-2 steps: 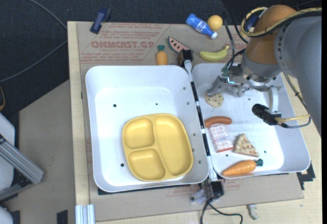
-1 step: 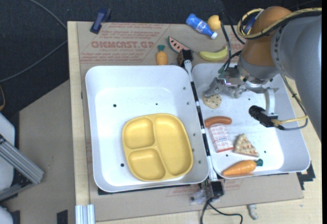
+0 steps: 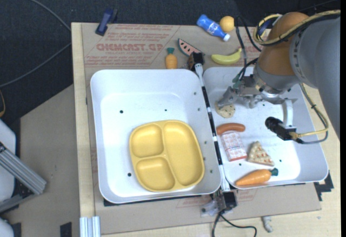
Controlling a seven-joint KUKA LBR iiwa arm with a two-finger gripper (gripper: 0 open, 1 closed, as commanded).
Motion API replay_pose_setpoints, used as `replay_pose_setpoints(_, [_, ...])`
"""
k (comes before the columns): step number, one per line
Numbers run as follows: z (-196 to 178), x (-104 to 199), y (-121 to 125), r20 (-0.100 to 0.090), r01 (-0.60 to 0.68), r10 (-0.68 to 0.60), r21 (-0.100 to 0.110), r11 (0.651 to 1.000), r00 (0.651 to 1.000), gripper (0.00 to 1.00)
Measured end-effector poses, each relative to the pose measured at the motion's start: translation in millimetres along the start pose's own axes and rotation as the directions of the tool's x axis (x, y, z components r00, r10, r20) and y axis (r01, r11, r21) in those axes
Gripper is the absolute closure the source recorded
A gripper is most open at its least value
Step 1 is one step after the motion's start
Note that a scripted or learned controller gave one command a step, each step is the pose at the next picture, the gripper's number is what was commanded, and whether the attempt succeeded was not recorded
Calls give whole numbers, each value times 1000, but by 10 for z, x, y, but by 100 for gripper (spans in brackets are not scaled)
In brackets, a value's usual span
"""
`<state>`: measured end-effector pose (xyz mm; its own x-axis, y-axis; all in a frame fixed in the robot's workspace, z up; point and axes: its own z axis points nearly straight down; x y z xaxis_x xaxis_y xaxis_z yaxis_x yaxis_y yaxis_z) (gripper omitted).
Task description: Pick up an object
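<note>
Tan table (image 3: 65, 138) on dark floor, two white bins side by side.
The left bin (image 3: 108, 95) holds a yellow tray (image 3: 166, 155). In the right bin (image 3: 311, 149), a pale speckled cookie (image 3: 226, 108) lies near the back-left corner. The arm (image 3: 303, 52) reaches in from the right, tool (image 3: 241, 95) low just beside the cookie; its grip cannot be told.

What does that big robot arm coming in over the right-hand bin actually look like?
The arm is a thick, rounded grey tube with an orange band above the wrist. Black and yellow cables run along it. Its gripper is a small cluster of grey metal parts.
</note>
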<state>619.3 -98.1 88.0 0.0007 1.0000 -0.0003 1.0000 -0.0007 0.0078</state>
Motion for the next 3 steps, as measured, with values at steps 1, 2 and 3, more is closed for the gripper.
replay_pose_setpoints(1, [32, -17, -668, 0, 0, 0, 8, 1000, 1000, 0])
replay_pose_setpoints(2, [31, 0, -775, -1, 0, 0, 10, 1000, 1000, 0])
replay_pose_setpoints(3, [30, 26, -967, -1, 0, 0, 10, 1000, 1000, 0])
